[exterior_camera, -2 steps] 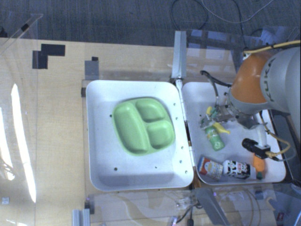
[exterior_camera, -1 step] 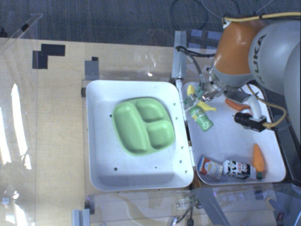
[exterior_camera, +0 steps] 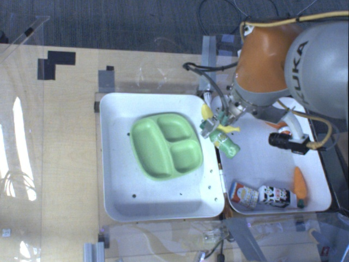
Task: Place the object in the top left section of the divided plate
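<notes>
Gripper [exterior_camera: 216, 125] low over the seam between the left bin [exterior_camera: 117, 201] and the right bin [exterior_camera: 322, 201], at the end of the arm [exterior_camera: 272, 59] reaching in from the right. Cannot tell claw state: tip cluttered, too small to resolve. Green item [exterior_camera: 228, 146] just below and right of the tip, at the right bin's left edge; touching the tip or merely beside it, unclear. Not calling it held. Yellow piece [exterior_camera: 206, 112] also right at the tip, so risk of grabbing the wrong thing or two at once.

Divided plate [exterior_camera: 143, 156] in the middle of the left bin, rotated a little, all three sections bare. Big section along the left side, two smaller ones toward the right. Judging the target as the upper left part, well apart from the gripper.

For this step:
- Confirm a firm grip on the green item before any travel; if loose, re-grip square on its body, clear of the yellow piece.
- Lift straight up enough to clear the bin walls and the plate rim.
- Travel left, stop over the target section's centre, not over a ridge.
- Lower close before release; rounded item likely to roll over a divider if dropped from height.

Bottle [exterior_camera: 262, 195] and carrot [exterior_camera: 299, 182] at the right bin's near edge, out of the path.
</notes>
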{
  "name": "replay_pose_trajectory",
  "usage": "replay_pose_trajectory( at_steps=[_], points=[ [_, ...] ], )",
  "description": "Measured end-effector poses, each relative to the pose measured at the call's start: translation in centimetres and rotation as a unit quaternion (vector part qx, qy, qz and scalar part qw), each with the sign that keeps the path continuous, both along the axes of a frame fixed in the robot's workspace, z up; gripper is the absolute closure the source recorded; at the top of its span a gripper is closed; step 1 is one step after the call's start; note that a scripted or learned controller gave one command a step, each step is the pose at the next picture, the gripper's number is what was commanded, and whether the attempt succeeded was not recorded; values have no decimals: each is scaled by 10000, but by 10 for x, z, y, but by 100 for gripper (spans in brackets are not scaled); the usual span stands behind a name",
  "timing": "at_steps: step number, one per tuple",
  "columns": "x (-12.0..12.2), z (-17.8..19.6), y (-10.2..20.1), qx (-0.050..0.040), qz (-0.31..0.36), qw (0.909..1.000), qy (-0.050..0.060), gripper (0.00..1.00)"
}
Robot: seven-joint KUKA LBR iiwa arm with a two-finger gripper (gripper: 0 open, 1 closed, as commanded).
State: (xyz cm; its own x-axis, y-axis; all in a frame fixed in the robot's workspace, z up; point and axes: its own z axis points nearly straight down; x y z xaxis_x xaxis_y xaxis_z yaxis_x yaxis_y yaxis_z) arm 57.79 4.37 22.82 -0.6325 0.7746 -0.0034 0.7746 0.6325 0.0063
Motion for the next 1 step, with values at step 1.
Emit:
replay_pose_trajectory(
  at_steps=[1],
  points=[
    [0, 0, 0, 1, -4, 10000, 0, 0]
  ],
)
